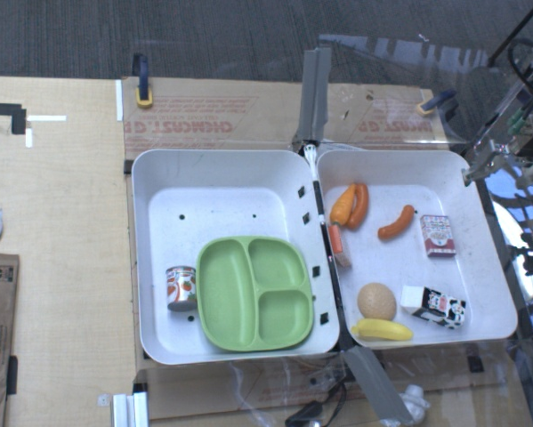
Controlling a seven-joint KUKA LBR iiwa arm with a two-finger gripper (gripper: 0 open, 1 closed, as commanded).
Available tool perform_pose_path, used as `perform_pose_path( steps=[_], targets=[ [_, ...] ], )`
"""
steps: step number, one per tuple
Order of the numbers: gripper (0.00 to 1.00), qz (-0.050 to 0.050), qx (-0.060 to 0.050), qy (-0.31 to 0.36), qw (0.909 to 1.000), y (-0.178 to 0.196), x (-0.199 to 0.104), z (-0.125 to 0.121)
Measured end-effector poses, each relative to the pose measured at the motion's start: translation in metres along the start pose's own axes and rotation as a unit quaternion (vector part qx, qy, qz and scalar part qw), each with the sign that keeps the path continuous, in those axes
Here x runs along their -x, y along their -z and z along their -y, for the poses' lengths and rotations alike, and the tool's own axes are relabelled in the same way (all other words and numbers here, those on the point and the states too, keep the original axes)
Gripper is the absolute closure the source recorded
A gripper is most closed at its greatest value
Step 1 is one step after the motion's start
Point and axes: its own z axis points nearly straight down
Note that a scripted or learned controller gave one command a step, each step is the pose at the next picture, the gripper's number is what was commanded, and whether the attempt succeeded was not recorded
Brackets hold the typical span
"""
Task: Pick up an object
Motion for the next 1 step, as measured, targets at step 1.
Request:
perform_pose_path(
  steps=[1],
  targets=[
    [0.00,0.000,0.000,0.015,0.9999,-0.1572,-0.0159,-0.0559]
  ],
)
